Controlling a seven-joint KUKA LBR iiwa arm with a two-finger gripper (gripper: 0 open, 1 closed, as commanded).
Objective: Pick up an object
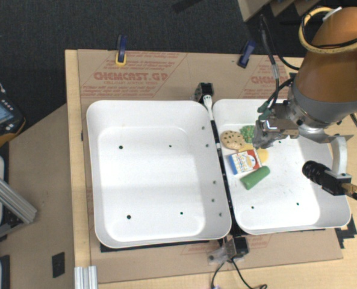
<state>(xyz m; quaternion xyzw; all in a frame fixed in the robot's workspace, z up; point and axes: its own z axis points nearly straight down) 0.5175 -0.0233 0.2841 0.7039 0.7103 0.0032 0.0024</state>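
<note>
The right bin (286,212) holds a small cluster of items near its left wall. A round tan cookie (231,139) lies at the cluster's top left, with a green leafy piece (248,132) just right of it. Below them lies a small carton with a red, white and blue label (243,161), a yellow piece (262,156) at its right end, and a green cylinder (255,177) below. My gripper (263,138) hangs over the cluster's upper right, right above the green leafy piece and the yellow piece.
The left bin (148,173) lies beside the right one, with a black clip (203,92) at the top of the seam between them. A black cylindrical part (322,177) sticks over the right bin's right side. Blue clamps (121,50) hold the cardboard base.
</note>
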